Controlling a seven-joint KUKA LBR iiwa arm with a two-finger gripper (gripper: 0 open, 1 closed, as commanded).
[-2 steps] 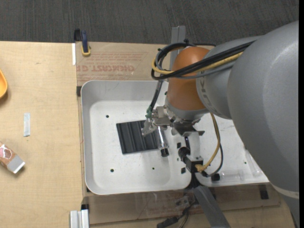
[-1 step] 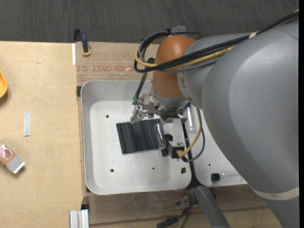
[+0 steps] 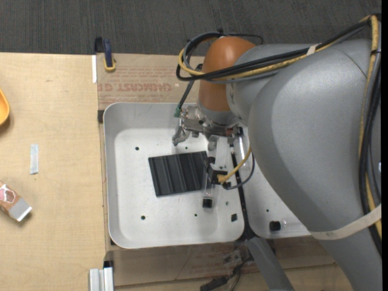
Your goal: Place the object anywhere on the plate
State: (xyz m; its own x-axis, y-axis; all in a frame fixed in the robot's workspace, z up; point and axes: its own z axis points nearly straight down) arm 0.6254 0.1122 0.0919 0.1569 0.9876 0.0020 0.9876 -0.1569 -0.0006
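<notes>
A black ribbed plate (image 3: 179,173) lies flat in the middle of the left white bin (image 3: 121,180). My gripper (image 3: 194,142) hangs over the plate's far edge, below the orange band of the arm. Its two grey fingers (image 3: 177,138) stand apart, open, and I see nothing between them. A small black piece (image 3: 274,226) lies in the right bin, close to the wall between the bins; the arm hides most of that bin.
The arm's grey bulk covers the right side of the view. Left of the bins, on the wooden bench, lie a small pale strip (image 3: 34,159), a red-and-white packet (image 3: 12,202) and an orange thing (image 3: 3,108) at the edge.
</notes>
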